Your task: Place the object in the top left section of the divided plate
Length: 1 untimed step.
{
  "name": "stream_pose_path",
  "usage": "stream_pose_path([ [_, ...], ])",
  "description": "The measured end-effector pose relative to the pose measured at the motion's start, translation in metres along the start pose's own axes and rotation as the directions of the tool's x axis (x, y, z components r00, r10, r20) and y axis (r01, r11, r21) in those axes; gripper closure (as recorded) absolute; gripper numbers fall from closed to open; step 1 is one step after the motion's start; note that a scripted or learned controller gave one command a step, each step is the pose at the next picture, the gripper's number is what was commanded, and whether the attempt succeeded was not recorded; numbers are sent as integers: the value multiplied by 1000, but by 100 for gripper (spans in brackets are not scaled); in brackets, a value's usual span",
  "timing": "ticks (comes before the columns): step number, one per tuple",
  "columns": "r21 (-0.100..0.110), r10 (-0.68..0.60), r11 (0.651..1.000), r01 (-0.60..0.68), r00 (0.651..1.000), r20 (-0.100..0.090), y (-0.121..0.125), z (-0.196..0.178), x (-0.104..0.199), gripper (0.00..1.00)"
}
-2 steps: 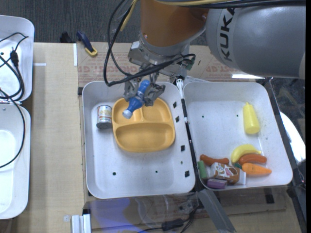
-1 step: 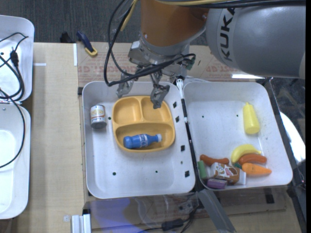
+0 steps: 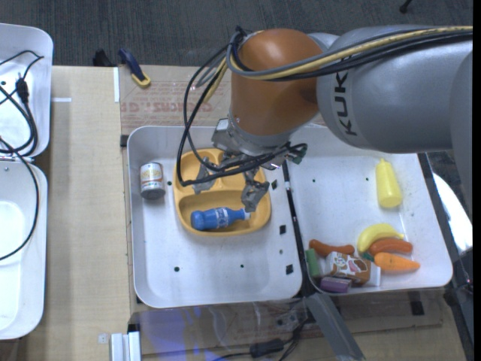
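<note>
**Blue bottle lies in the plate's front section**

Nearest us, at the front of the right bin, we see a cluster of toy food: a small carton, a carrot, a banana and a purple piece. Our task's thing, the blue bottle, lies on its side in the front section of the yellow divided plate, cap pointing right. We see the gripper just above and right of the bottle's cap, over the plate; one dark finger shows, and we cannot tell how wide the fingers stand. Nothing shows between them. The plate sits in the left bin, with a small tin can just beside the plate's left edge. A yellow squeeze bottle lies near the right bin's back.
</note>
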<state>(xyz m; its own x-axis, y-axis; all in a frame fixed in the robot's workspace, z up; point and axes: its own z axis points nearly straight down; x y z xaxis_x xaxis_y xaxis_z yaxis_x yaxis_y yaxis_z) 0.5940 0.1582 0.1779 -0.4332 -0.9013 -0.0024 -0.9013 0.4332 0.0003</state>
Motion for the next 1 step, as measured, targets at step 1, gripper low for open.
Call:
stream_pose_path([
  [1, 3, 144, 990, -144, 990, 4, 8, -147, -59, 0],
])
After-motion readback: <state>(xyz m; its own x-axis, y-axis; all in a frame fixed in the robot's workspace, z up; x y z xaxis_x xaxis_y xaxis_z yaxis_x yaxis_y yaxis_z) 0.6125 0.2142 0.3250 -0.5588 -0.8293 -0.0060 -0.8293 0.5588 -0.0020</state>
